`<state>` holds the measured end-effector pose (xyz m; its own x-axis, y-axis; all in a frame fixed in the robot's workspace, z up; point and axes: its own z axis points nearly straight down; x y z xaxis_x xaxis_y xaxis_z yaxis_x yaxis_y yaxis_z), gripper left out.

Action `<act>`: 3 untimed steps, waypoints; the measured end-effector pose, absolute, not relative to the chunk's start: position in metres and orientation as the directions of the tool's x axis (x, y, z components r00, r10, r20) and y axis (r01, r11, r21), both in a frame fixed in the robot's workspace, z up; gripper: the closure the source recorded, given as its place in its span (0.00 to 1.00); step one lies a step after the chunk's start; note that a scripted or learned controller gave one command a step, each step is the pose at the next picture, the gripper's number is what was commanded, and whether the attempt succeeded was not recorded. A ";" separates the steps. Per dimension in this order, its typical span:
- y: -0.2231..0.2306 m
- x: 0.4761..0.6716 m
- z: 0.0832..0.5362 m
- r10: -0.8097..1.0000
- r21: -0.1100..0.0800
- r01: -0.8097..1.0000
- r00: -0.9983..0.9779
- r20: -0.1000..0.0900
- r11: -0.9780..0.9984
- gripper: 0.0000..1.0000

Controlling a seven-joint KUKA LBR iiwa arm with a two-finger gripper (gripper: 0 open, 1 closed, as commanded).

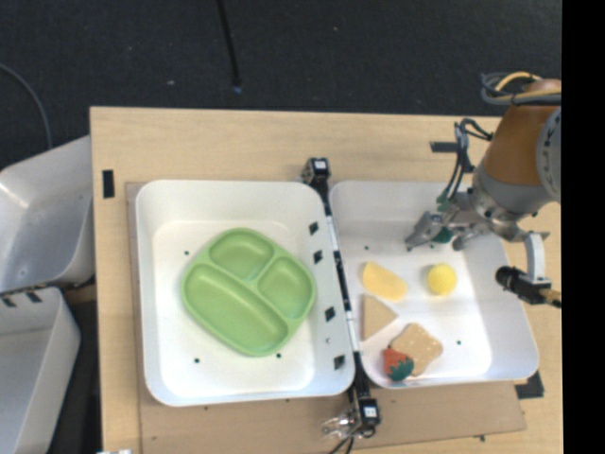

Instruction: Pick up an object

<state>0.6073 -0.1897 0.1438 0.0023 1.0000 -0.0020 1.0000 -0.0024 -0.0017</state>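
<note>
Right now the arm comes in from the right edge of the frame, its orange band sitting high at the upper right, and the claw hangs low over the upper part of the right bin. Its dark fingers look spread a little way apart, and nothing sits between them, so it has hold of nothing. Just below the claw, a round yellow ball rests on the bin floor, close to the fingertips but apart from them. To the left of the ball lies a yellow wedge, pale and rounded like a slice of cheese or fruit, near the middle of that bin. Lower down, towards the bottom left corner of the right bin, a tan triangular piece lies flat, and right beside it sits a tan bread-shaped piece, with a small red and green toy touching its lower left edge. Over in the left bin, a green divided plate lies flat in the centre, three compartments showing, turned at a slant. Both bins sit side by side on the light wooden surface, joined along a middle seam with black clips. At the far left of the frame, white plastic containers stand off the surface's edge.
</note>
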 end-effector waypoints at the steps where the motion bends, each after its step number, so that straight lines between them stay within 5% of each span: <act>1: -0.191 0.609 0.158 1.000 0.005 1.000 0.003 -0.003 -0.003 1.00; 3: -0.198 0.618 0.213 1.000 0.003 1.000 -0.004 -0.001 0.004 1.00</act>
<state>0.6180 -0.1983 0.2132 -0.0038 1.0000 -0.0010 1.0000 0.0038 0.0029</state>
